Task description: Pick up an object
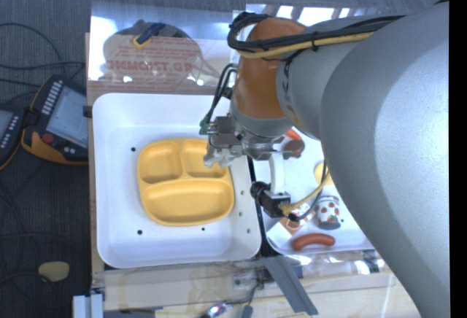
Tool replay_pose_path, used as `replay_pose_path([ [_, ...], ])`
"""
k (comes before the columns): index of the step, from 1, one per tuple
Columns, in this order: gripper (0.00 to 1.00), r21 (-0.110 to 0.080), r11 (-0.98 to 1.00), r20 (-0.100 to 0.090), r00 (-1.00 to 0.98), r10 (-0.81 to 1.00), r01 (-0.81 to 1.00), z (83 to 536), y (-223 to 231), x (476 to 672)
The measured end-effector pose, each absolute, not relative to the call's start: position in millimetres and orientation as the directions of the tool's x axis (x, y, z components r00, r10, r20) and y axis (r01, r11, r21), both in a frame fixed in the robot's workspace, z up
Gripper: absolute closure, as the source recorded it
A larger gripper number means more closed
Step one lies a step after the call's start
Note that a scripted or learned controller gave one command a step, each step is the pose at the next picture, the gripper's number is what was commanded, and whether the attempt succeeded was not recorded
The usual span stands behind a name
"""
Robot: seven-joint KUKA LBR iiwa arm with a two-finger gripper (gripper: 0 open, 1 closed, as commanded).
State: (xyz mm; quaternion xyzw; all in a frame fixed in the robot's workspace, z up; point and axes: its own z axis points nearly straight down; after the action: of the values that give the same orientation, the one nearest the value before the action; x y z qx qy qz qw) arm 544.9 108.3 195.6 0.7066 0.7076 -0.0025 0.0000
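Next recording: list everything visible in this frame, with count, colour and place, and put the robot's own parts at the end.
Shallow white plastic bins: two, white, side by side on the bench; left bin, right bin partly under the arm.
Yellow divided plastic tray: one, yellow, three compartments, lying flat in the left bin.
Red-brown sausage-shaped toy: one, near the front of the right bin.
Small grey and red rounded object: one, in the right bin; too small to identify.
Orange-edged handheld pendant with a screen: one, on the floor left of the bench.
Robot arm: one, grey with an orange band, reaching in from the right.
Pincer: one, over the tray's right rear edge.
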Motion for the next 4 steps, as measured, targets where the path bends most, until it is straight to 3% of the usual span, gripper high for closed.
replay_pose_path([
  [2, 1.00, -0.004, 0.000, -0.004, 0.000, 1.000, 1.000, 205, 79, 490.0],
  [4, 1.00, -0.011, 0.002, -0.007, -0.002, 1.000, 1.000, 221, 79, 489.8],
])
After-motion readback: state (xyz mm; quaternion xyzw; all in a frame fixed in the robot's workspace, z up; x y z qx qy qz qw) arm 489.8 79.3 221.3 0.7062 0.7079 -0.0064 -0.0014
